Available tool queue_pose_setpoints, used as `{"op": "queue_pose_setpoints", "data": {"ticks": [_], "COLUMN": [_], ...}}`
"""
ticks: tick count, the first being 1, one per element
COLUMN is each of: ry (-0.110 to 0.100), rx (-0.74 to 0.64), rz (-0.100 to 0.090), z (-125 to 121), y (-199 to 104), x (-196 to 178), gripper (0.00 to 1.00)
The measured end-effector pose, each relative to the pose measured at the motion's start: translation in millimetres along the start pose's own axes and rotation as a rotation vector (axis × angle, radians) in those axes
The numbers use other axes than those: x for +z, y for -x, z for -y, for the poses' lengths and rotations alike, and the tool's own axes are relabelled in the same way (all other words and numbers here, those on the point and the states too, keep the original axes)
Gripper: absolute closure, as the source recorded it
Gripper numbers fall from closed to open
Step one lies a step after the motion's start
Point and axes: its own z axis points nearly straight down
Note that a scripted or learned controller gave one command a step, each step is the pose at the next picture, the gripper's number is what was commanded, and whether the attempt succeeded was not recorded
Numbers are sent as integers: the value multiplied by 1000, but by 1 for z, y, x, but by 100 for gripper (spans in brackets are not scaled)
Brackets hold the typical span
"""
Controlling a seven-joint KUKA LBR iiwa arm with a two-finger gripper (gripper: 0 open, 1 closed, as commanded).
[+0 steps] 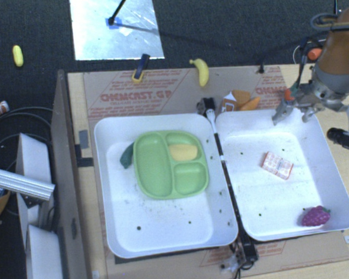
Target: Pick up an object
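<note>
The right bin [320, 154] holds a small pink-and-white packet [277, 165] near its middle and a purple bunch of grapes [315, 216] in its near right corner. In the left bin [114, 171] lies a green divided plate [164, 167] with a yellow item [184, 151] in its top right compartment; a dark green object [126, 155] rests beside the plate's left edge. My gripper [292, 112] hovers over the right bin's far right rim, fingers spread apart, open with nothing between them. It is well above and right of the packet.
A yellow banana [201, 71] lies on the cardboard behind the bins, with an orange piece [244, 102] next to the right bin's far left corner. A yellow-handled clamp [139, 69] sits behind the left bin. Cables and metal parts lie at the far left.
</note>
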Motion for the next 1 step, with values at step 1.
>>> {"op": "queue_pose_setpoints", "data": {"ticks": [1], "ry": [-8], "rx": [-4], "rz": [-3], "z": [4], "y": [-14], "x": [17], "gripper": [0]}}
